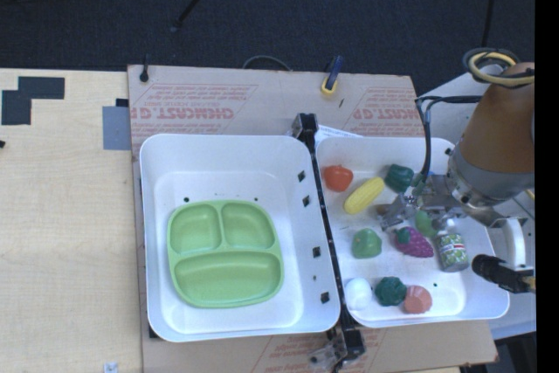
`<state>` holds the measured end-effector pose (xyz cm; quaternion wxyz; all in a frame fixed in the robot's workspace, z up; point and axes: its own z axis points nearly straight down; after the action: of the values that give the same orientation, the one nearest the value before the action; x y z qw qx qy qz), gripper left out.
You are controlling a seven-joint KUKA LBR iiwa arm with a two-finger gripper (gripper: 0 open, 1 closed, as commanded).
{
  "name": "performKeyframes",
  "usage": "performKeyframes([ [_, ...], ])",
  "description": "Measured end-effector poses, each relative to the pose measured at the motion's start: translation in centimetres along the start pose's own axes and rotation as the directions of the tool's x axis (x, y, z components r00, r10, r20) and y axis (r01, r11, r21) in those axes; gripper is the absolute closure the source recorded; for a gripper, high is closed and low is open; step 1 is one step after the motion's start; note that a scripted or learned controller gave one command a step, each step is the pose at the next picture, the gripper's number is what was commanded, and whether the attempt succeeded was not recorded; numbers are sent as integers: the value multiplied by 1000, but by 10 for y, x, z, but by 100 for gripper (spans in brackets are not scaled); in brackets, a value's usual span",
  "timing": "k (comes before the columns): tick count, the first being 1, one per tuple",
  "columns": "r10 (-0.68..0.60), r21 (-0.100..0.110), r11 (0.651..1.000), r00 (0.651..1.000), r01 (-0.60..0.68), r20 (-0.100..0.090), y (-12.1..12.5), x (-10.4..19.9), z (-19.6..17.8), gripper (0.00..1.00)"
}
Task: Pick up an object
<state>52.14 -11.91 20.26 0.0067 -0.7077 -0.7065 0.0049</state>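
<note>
While the arm [498,135] reaches in from the right, my pincer [417,210] sits low in the right bin [441,310], in among the toy foods; I cannot tell from this slant how far apart its fingers stand or whether anything is between them. Just below it lies a purple toy [414,242], with a dark green piece [399,177] just above and a yellow corn-like piece [363,196] to its left. Further out I see an orange-red piece [337,178] near the bin's upper left, a light green lump [366,243] at the middle, and a white ball [357,290], a dark green lump [389,290] and a salmon piece [417,300] along the near edge. A small jar [452,251] stands right of the purple toy. Over in the left bin [175,162] rests a green divided plate [225,264]. Both bins sit on the tabletop [61,231].
</note>
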Motion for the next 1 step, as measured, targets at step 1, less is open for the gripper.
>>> performKeyframes([
  [1, -2, -12, 1000, 1000, 2, 1, 3, 0, -7, 0],
])
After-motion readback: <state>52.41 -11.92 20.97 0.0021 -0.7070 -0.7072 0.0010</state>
